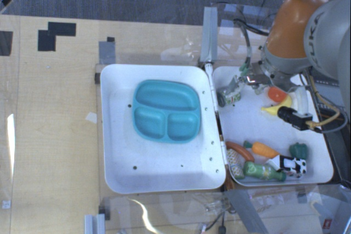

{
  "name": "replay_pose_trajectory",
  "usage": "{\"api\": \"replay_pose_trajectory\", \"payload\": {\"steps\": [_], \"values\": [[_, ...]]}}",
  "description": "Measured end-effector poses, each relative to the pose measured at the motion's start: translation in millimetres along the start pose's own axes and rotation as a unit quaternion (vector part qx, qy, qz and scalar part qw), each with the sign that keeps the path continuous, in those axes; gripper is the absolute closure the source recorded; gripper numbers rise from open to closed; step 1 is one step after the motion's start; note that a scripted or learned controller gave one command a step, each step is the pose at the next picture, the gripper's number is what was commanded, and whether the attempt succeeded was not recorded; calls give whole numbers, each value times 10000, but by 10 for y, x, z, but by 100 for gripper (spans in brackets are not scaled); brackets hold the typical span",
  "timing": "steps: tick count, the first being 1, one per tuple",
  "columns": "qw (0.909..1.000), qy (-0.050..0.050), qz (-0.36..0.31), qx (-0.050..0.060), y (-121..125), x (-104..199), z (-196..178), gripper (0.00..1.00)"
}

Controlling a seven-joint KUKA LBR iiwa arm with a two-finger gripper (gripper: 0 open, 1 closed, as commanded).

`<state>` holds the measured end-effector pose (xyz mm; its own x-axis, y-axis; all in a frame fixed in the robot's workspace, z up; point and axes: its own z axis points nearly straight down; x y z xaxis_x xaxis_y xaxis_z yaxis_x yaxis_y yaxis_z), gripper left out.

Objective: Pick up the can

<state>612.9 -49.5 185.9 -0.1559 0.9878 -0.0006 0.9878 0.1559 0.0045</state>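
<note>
The gripper (pixel 239 85) sits low at the right bin's (pixel 323 172) upper-left corner, fingers closed on the small can (pixel 229 96) tilted against the wall. The grip looks off-centre, so I'd worry the can slips or catches the rim on lifting.

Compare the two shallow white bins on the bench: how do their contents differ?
The left white bin holds a single thing, a light blue divided plastic tray lying flat near its middle. The right white bin holds many small things, among them a toy carrot, a green bottle and a small can by its left wall. The gripper is over the right bin, not the left. Both bins are shallow, white and round-cornered.
</note>
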Motion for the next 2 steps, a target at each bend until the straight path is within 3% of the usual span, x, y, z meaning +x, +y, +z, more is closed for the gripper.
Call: {"api": "replay_pose_trajectory", "payload": {"steps": [1, 2], "values": [[10000, -4, -70, -4, -290, -367, -178, 0], [9982, -2, -592, -9, 280, 52, -116, 0]]}}
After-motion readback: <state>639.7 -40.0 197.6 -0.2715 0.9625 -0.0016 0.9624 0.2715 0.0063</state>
